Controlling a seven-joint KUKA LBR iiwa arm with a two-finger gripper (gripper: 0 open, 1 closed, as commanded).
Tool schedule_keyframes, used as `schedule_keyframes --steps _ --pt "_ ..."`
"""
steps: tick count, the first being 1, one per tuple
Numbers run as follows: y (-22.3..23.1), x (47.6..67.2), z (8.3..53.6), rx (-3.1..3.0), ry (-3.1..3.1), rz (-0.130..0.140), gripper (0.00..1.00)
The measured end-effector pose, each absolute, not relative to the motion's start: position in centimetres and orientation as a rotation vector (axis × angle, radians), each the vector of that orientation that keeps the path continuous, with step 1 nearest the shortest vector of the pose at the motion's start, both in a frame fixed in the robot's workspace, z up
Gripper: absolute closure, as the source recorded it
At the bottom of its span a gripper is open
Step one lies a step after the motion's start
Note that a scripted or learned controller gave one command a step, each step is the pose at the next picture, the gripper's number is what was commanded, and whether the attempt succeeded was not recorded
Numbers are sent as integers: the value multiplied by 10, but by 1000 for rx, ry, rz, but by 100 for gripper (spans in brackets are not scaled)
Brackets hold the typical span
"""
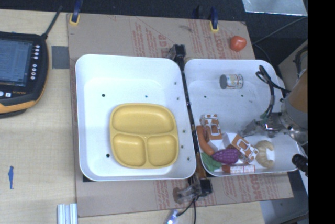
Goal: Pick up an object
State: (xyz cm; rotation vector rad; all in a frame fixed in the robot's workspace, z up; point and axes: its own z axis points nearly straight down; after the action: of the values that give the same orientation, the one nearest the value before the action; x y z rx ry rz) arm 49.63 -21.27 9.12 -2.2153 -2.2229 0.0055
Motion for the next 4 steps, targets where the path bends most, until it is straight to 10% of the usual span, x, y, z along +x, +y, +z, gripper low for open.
schedule_keyframes --steps 1,2,3,4 --pt "-76 477 192 -2210 -2229 2 0" --pt "-120 514 121 -2217 -2228 0 0" --pt "-136 619 106 -2222 -2235 -20 0" --pt "-107 650 87 -2206 -2199 31 0"
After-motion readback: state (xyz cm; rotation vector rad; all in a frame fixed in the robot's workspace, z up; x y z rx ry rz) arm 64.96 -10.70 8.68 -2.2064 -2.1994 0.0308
